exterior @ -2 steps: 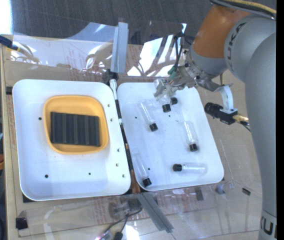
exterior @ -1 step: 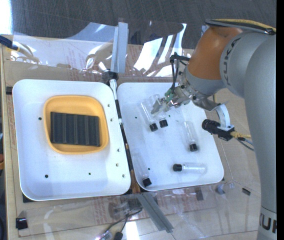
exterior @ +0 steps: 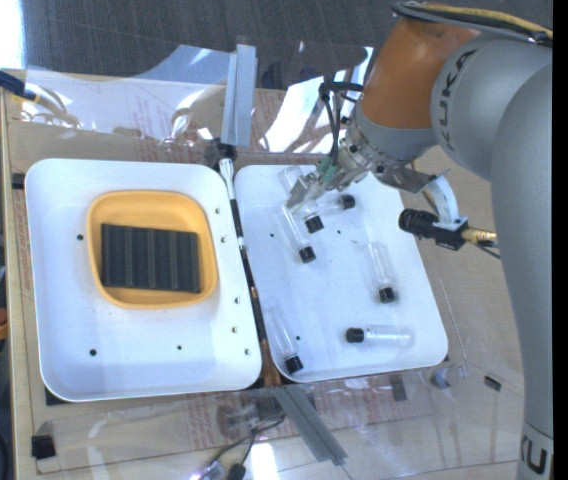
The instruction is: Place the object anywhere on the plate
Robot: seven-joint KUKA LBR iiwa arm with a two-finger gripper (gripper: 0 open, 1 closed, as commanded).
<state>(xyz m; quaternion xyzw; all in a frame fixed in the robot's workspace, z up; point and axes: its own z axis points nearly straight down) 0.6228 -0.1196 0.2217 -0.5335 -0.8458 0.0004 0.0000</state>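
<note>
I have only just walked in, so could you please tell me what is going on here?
The arm has reached in over the right bin, its pincer low among clear vials with black caps near the bin's far edge. Whether it holds one is unclear. The yellow plate in the left bin bears no vial.

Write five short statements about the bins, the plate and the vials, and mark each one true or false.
1. The yellow plate lies in the left bin. True.
2. A vial already rests on the plate. False: nothing lies on its dark ribbed middle.
3. Several clear vials with black caps lie in the right bin, such as one near its front edge. True.
4. The gripper hangs over the left bin. False: it is over the right bin's far end.
5. The arm is blue. False: grey with an orange band.
</note>
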